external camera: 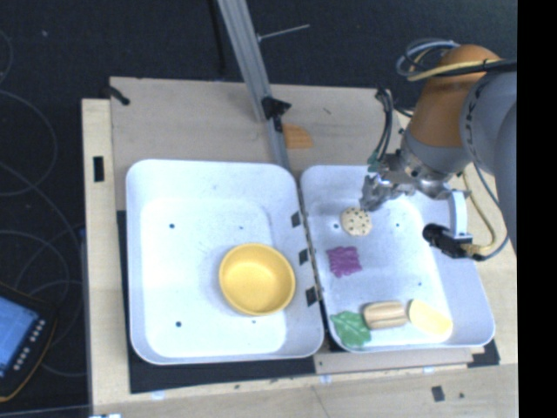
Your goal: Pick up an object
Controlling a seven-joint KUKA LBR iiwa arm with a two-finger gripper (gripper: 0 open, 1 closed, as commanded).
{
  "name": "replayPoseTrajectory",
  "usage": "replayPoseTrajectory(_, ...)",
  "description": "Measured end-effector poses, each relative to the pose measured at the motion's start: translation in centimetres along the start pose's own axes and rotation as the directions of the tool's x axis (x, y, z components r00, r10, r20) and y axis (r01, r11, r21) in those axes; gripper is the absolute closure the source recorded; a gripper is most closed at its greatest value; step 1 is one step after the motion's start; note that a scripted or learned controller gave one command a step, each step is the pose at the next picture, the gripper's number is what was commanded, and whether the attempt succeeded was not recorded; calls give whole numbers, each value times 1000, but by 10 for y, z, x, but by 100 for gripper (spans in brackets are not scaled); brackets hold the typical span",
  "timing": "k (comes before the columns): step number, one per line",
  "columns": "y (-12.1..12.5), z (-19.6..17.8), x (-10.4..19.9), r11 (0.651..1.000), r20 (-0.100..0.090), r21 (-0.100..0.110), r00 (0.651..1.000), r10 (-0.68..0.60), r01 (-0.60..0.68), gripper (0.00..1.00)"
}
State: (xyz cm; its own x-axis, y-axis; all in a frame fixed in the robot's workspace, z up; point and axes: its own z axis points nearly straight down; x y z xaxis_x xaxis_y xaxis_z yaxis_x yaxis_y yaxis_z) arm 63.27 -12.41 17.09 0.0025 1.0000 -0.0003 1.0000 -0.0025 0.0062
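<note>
As I look down on the bench from my screen, these are my notes for this moment.

Arm: it reaches in from the right, and the gripper [372, 192] hangs over the upper part of the right bin [452, 273].

Gripper state: I cannot tell if it is released or clenched; the tip is small and dark from this height.

Nearest thing: a round cookie [355, 222] with dark spots lies just below and left of the tip, very near it, maybe touching (I cannot decide this from above). I do not see it between the fingers, so I do not count it as held.

Other things in the right bin: a purple cloth [343, 260] lies under the cookie in the picture; a green leaf toy [350, 326], a bread roll [385, 313] and a yellow lemon slice [430, 319] lie together along the near edge.

Left bin [157, 233]: it holds a yellow bowl [256, 278].

Step in hand, as I judge: coming down on the cookie.

How to do it well: I would center the tip over the cookie, not on its rim. It looks flat and low, so the tip must go nearly to the bin floor. Then lift straight and slowly, and check that the cookie rises with it.

Risk: a flat disc may slide away sideways.
</note>
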Motion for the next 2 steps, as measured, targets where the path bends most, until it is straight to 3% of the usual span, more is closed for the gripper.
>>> replayPoseTrajectory(2, 8, -119, -7, 1000, 1, -2, 1000, -6, 6, 100)
